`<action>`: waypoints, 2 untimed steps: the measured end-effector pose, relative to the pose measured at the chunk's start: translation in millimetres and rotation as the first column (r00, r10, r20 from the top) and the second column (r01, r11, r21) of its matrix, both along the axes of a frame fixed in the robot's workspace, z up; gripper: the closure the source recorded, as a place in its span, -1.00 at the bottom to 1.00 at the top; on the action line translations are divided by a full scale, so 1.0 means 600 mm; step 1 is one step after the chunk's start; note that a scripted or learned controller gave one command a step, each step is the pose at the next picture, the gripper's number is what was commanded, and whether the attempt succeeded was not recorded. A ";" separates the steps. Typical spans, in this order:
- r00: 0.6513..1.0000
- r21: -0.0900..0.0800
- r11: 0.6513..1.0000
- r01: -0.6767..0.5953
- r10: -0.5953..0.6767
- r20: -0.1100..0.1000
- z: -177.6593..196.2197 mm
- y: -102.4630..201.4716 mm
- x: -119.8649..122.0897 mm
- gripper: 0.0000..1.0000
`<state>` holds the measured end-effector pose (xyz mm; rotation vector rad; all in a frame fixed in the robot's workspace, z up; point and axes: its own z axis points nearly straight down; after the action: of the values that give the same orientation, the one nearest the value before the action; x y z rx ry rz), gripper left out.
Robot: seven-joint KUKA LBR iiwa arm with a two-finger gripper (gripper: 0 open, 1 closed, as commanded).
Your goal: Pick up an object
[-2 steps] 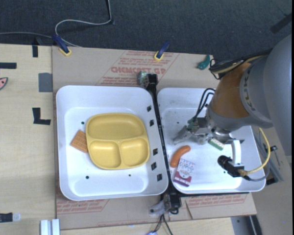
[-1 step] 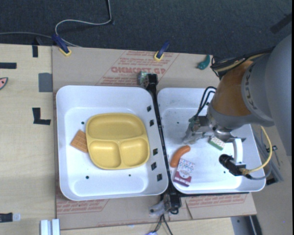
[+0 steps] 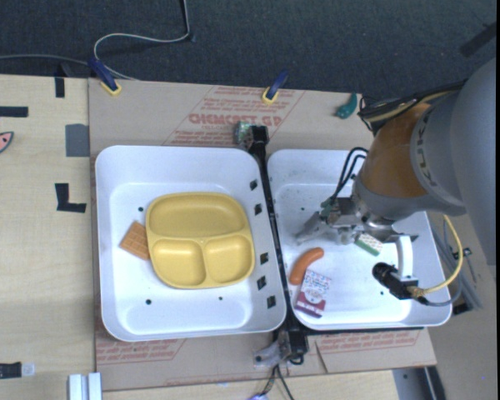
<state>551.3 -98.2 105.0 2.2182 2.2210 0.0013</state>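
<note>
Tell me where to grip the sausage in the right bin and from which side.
Probably grip the sausage at its middle, from above, with the fingers across its narrow width. It lies flat and slanted on the bin floor, apart from the packet.

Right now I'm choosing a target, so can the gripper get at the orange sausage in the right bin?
Probably yes. The gripper hangs just above the orange sausage, which lies bare on the right bin's floor; the small packet lies close beside it.
</note>
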 end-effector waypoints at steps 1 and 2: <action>1.000 0.001 1.000 0.002 -0.002 0.000 -0.032 -0.027 -0.099 -1.00; 1.000 -0.002 1.000 0.003 -0.003 0.003 -0.015 -0.029 -0.097 1.00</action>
<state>492.9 -115.5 96.2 2.2188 2.2156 0.0030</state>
